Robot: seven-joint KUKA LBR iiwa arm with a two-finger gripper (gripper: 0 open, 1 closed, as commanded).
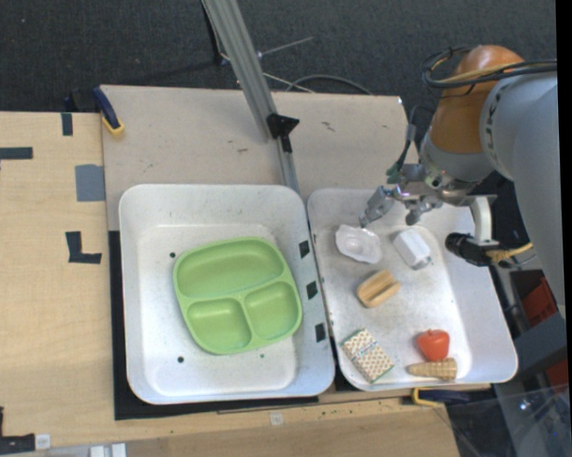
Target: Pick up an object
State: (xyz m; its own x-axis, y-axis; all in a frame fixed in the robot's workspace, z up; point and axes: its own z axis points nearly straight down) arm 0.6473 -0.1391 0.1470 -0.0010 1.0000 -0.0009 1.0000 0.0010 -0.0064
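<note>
Overhead view of the bench. My arm (507, 112) is reaching in from the right, its orange band (468, 85) showing above the wrist, and my gripper (395, 206) is hanging over the far part of the right bin (481, 310). Its two fingers (374, 210) are standing spread apart, with nothing between them. The objects for picking are all lying in the right bin. A crumpled white piece (358, 243) is sitting just below and slightly left of my fingertips, the nearest thing to the tool. A small white cylinder (413, 247) is lying just beside it to the right, directly under the wrist side of the gripper. A tan bread-like block (377, 288) is resting a little nearer the camera, close to the bin's middle. Along the near rim, a checked packet (368, 354) is lying at the left corner, a red tomato-like fruit (433, 343) is sitting to its right, and an ice-cream cone (433, 369) is lying flat just below the fruit, touching or nearly touching it. In the left bin (138, 275), well apart from my gripper, a green three-compartment plate (237, 295) is resting on the floor of the bin.
</note>
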